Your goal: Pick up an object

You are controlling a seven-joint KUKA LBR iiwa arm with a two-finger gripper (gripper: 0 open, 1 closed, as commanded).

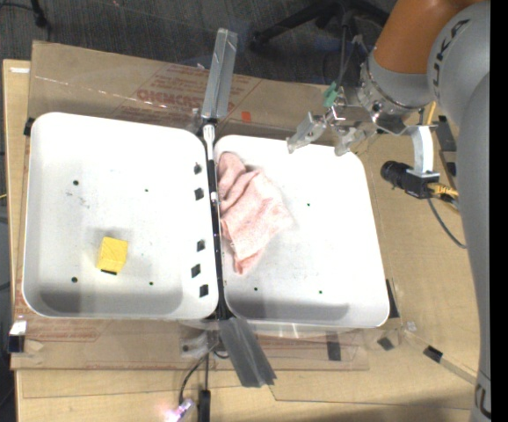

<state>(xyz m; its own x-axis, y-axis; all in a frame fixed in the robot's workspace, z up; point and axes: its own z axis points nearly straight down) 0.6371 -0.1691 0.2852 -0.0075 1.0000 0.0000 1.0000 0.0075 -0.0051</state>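
Note:
A pink crumpled cloth lies in the right bin, against its left wall. A small yellow block sits in the left bin, toward its front left. My gripper hovers over the back edge of the right bin, up and to the right of the cloth. Its fingers are spread apart with nothing between them.
A grey divider bar runs between the two bins. Cardboard lies under the bins at the back. The arm comes in from the upper right.

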